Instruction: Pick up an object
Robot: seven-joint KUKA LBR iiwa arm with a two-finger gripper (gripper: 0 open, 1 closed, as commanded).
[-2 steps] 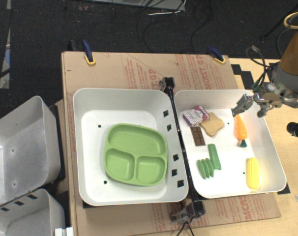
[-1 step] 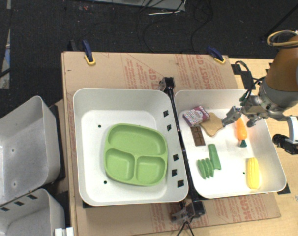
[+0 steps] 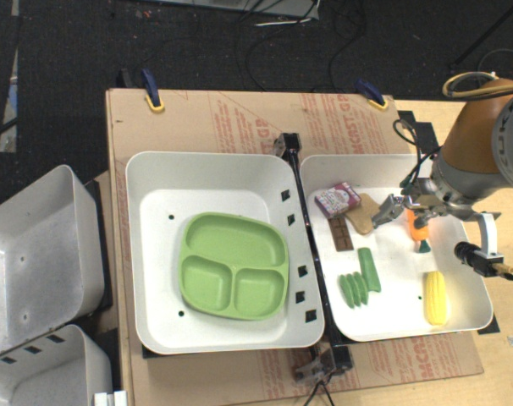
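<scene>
The right bin [image 3: 460,227] holds several things. A purple box [image 3: 337,200] lies at its back left, with a tan block [image 3: 362,214] beside it and a dark brown strip [image 3: 344,236] in front. Green pea pods [image 3: 361,277] lie in the middle and a yellow corn cob [image 3: 435,297] at the front right. A small orange piece [image 3: 421,237] sits under the wrist. My gripper [image 3: 399,208] hangs low over the bin's back half, between the tan block and the orange piece. I see nothing held in it.
The left bin [image 3: 155,184] carries a green divided plate [image 3: 234,266]. A black divider with clips [image 3: 306,252] runs between the two bins. Grey tubs [image 3: 36,252] stand off the bench at the left.
</scene>
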